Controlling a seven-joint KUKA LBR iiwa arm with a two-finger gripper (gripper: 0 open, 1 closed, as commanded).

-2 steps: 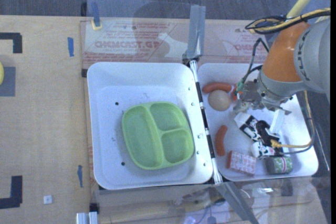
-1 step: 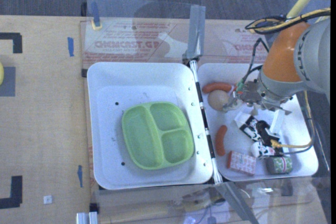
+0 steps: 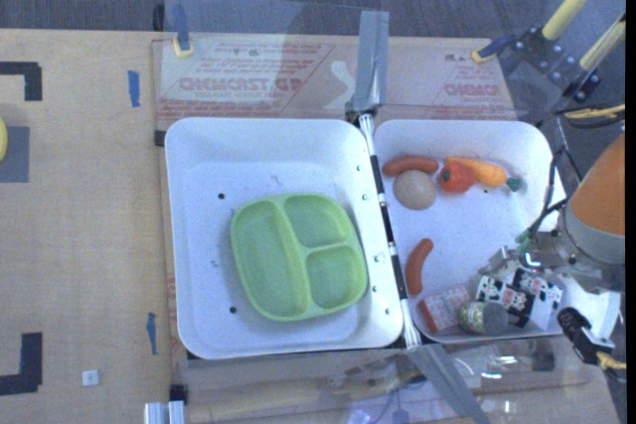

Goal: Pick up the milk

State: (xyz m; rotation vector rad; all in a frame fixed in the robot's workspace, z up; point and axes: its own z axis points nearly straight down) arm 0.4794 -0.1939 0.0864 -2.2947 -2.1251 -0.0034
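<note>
**Right bin crowded at its near corner**

The gripper (image 3: 522, 265) hangs over the right bin's (image 3: 467, 136) near right corner, among a patterned carton (image 3: 517, 295), a can (image 3: 484, 317) and a sausage (image 3: 418, 264). The bin's middle floor lies open.

Arm (image 3: 602, 204) reaches in low, tool (image 3: 525, 263) pointing down.

Two white bins: the left bin (image 3: 189, 213) and the right bin (image 3: 537, 149). Left of their shared wall lies one green divided plate (image 3: 298, 255). Right of it lie two sausages (image 3: 410, 165) (image 3: 418, 264), one carrot (image 3: 487, 173), one beige ball (image 3: 415, 191), one can (image 3: 484, 317).
</note>
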